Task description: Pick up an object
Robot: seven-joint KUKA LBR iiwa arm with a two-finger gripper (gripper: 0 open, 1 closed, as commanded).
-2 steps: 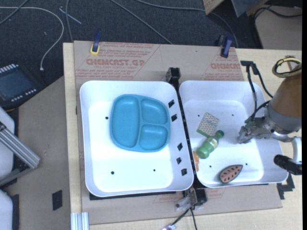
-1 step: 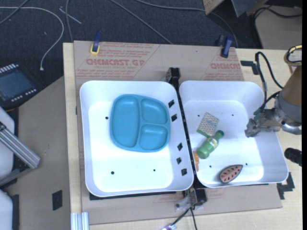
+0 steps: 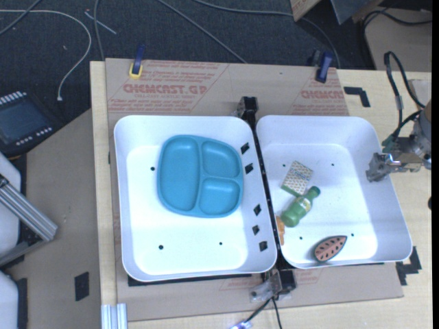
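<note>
- The jaws [image 3: 379, 168] hang at the far right of the camera view, just over the right rim of the right bin [image 3: 384, 204]; whether they are open or closed cannot be told from here, and nothing is seen between them.
- The right bin holds four things, all to the left of the jaws and apart from them.
- A small patterned square packet [image 3: 298, 178] lies nearest the bin's middle, tilted.
- A green bottle [image 3: 300, 208] lies on its side just below the packet, its cap toward the upper right.
- A thin orange stick [image 3: 280, 230] lies beside the bottle's base, close to the bin's left wall.
- A brown oval, leaf-shaped piece [image 3: 330, 248] lies near the bin's front edge.
- The left bin [image 3: 137, 204] holds a blue divided plate [image 3: 200, 176], well apart from the jaws.
- Both bins sit side by side on the counter [image 3: 99, 184].
</note>
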